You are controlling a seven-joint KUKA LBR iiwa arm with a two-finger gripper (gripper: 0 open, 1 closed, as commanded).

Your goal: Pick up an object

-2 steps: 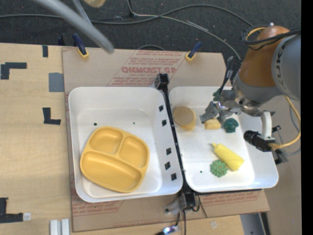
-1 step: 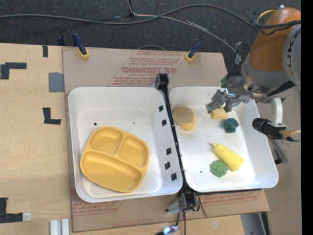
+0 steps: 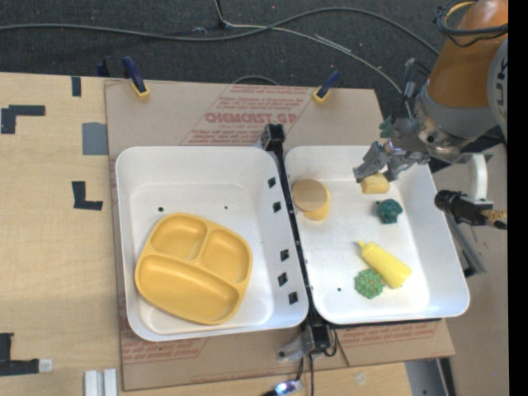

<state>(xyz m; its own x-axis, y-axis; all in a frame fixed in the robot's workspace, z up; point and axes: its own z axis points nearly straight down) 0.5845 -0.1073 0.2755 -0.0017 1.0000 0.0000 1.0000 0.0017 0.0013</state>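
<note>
A pale wooden bench (image 3: 49,246) (cardboard sheet (image 3: 239,114) clamped on) fronts dark carpet (image 3: 99,7) crossed by cables (image 3: 272,23).

Two shallow white bins sit side by side: the left bin (image 3: 132,180) and the right bin (image 3: 437,279). The left one carries one yellow divided plate (image 3: 194,266). The right one carries five small things: one tan round block (image 3: 311,199), one yellow chunk (image 3: 375,185), one dark green piece (image 3: 388,211), one yellow bottle (image 3: 384,263) and one light green bumpy piece (image 3: 369,284). Two blue-and-yellow clamps, one (image 3: 134,76) and another (image 3: 326,85), grip the cardboard sheet (image 3: 239,118).
</note>
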